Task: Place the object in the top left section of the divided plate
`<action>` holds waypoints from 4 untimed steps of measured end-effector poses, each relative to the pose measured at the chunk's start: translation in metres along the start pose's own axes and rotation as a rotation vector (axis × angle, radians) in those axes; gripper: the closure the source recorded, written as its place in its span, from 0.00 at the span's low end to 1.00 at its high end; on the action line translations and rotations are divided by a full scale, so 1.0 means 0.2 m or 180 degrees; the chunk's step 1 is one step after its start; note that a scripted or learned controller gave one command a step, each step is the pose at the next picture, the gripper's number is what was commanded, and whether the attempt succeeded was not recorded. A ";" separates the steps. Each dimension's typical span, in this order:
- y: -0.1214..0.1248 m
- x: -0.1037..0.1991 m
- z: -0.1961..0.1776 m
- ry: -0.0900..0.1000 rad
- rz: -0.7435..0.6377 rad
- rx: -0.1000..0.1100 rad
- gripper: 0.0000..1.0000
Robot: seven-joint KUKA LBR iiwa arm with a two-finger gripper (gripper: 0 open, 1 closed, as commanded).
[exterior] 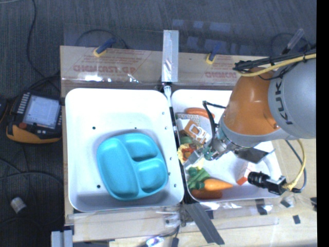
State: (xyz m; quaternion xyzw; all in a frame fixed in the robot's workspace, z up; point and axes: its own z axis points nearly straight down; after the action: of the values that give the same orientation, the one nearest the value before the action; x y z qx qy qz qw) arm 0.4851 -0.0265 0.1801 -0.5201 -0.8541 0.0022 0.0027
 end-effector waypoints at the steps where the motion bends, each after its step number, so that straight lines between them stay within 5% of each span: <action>1: 0.18 0.07 0.00 0.0000 0.1055 0.0007 1.00; 2: 0.54 0.21 0.00 -0.0008 0.1162 0.0007 1.00; 3: 0.17 0.23 0.00 -0.0004 0.0747 0.0006 1.00; 4: 0.34 0.26 0.00 -0.0006 0.1532 0.0011 1.00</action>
State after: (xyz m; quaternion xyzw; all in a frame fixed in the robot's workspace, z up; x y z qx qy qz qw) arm 0.5213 0.0506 0.1790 -0.7086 -0.7056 0.0048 0.0021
